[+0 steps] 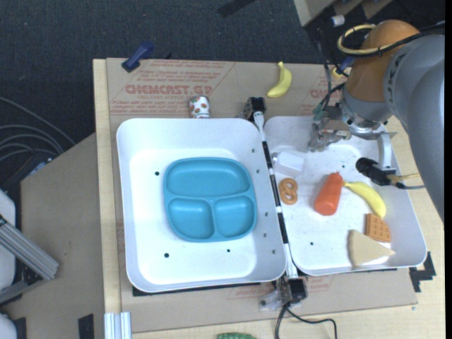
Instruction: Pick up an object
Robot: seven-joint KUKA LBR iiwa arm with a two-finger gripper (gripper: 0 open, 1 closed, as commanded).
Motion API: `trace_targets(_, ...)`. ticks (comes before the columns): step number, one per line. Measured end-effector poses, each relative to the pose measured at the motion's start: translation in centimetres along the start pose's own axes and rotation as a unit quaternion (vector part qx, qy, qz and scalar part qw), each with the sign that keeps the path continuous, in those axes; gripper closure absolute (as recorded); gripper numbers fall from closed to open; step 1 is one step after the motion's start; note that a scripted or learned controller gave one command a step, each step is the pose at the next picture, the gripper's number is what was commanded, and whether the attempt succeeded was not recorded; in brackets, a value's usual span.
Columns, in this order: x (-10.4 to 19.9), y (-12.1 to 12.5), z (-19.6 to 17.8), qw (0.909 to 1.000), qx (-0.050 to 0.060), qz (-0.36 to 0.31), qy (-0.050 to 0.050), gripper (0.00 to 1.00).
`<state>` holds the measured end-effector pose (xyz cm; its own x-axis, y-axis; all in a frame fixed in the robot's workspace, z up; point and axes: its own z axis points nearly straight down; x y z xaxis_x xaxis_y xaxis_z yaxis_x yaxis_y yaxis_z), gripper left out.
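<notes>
Arm reaches from right; hand (326,134) low over right bin (413,221) far end (finger state: cannot tell).

Two shallow white bins (134,189) look like smooth, slightly glossy plastic, resting on a matt brown printed cardboard sheet (169,90). In the left bin lies a sky-blue divided plate (210,198) of satiny moulded plastic. Right of that plate, an orange carrot-shaped toy (328,193) and a yellow toy banana (370,197) show smooth plastic skins.
</notes>
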<state>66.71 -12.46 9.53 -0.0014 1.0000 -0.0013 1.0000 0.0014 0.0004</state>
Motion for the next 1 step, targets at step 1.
trace_targets(1, 0.01, -0.01, 0.01, 1.0000, 0.000, 0.000, 0.000, 0.00)
